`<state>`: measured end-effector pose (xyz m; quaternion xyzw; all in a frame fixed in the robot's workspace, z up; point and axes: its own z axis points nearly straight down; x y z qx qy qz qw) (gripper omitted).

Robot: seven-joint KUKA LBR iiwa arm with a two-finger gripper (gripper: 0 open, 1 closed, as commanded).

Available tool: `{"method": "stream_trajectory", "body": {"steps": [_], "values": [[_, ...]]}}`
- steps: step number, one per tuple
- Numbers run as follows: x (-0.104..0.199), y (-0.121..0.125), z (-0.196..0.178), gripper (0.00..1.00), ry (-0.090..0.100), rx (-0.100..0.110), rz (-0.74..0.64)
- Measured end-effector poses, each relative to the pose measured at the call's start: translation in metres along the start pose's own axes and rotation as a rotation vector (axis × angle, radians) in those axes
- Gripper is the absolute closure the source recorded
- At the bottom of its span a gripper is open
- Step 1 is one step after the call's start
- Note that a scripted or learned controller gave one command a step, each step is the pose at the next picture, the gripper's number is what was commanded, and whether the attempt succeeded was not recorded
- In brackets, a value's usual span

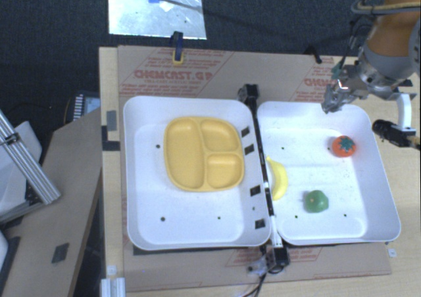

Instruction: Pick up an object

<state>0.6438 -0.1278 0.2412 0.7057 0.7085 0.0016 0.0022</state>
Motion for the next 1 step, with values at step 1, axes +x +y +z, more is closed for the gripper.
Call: {"method": "stream_trajectory", "body": {"steps": [1], "values": [[0.0521,0.0049,0.011,1.0,0.002,0.003,-0.005]]}}
